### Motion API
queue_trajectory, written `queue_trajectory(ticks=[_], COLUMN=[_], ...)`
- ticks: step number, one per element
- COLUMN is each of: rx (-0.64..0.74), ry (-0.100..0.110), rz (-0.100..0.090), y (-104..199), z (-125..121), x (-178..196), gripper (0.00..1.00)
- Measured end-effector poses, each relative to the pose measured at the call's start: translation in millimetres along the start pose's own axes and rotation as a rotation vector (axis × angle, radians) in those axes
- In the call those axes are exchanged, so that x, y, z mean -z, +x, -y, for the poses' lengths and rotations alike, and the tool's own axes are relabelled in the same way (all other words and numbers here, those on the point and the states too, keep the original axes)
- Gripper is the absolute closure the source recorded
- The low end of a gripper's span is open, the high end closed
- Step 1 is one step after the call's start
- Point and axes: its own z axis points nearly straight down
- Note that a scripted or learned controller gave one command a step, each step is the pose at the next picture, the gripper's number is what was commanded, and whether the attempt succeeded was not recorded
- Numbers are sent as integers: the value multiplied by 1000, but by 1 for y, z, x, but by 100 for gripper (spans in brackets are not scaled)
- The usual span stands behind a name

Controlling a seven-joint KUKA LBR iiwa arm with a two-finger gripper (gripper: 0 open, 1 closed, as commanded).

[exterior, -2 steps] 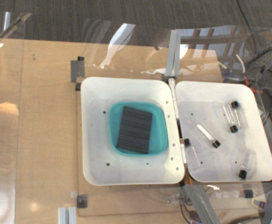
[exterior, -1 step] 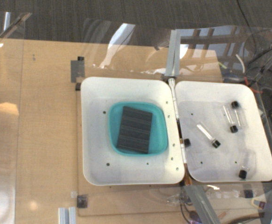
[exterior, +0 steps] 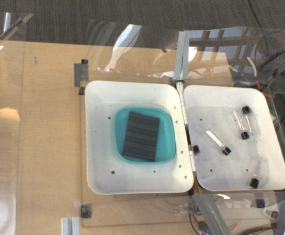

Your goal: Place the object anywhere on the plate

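Observation:
A dark grey ridged rectangular block (exterior: 141,135) lies flat on a teal plate (exterior: 168,136) in the middle of the left white bin (exterior: 99,131). The block rests fully within the plate's rim, tilted slightly from the bin's edges.
The right white bin (exterior: 274,146) holds several clear tubes with black caps: one near the middle (exterior: 216,142), a pair at the upper right (exterior: 243,122), one at the lower right (exterior: 256,175). A black cap (exterior: 195,150) sits by the bins' shared edge. Cables lie at the far right.

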Motion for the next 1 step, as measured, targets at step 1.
queue_trajectory(ticks=[1], rx=[0], ry=[0], rz=[0], y=[0], z=[0], x=[0], gripper=[0])
